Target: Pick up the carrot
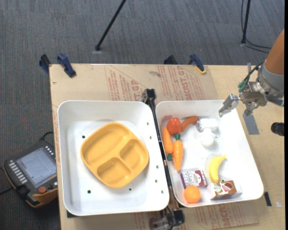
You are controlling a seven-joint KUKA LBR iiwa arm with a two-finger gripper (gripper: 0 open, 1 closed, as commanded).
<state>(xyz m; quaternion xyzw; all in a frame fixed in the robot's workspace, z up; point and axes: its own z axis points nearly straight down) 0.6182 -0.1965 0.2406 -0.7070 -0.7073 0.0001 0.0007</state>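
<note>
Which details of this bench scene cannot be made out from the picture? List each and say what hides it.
1. Arm, camera view: cut off by the right edge above the wrist.
2. Gripper: too small to tell whether it is open or shut.
3. Two cartons in the right bin: print too small to read.
4. Carrot: its green top is crowded by the neighbouring carrot.

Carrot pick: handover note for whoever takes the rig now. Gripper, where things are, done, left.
Gripper: jaws open, holding nothing, above the right bin's far right corner.
Carrot: lies in the right bin near its left wall, green end toward the far side, beside a second, slimmer carrot and just below a red pepper. Banana, orange and two small cartons share that bin.
Left bin holds a yellow divided plate.
Done: nothing yet; carrot untouched.
Left: move across the bin, descend, grasp, lift.
</note>
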